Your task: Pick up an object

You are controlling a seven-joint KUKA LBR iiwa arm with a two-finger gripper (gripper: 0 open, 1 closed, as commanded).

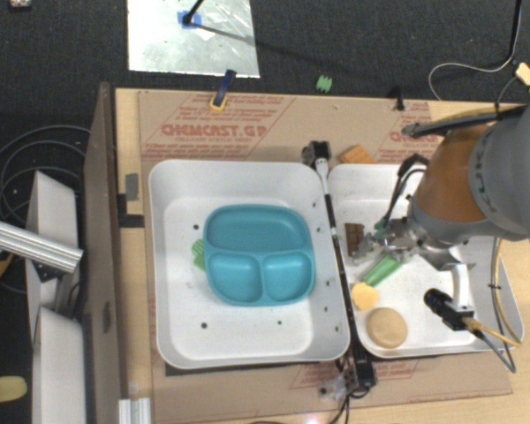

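The right bin (371,182) holds a small brown block (354,237) by its left wall, a green stick-shaped piece (380,269), a yellow lump (364,297) and a round tan piece (388,327) near the front. My gripper (389,244) hangs low over the middle of this bin. It is right above the upper end of the green piece and just right of the brown block. The arm's grey wrist covers what lies under it.
The left bin (172,237) holds a blue divided tray (258,253) with a green bit (198,253) poking out at its left edge. An orange block (357,155) lies on the cardboard behind the bins. The arm's body covers the right bin's right half.
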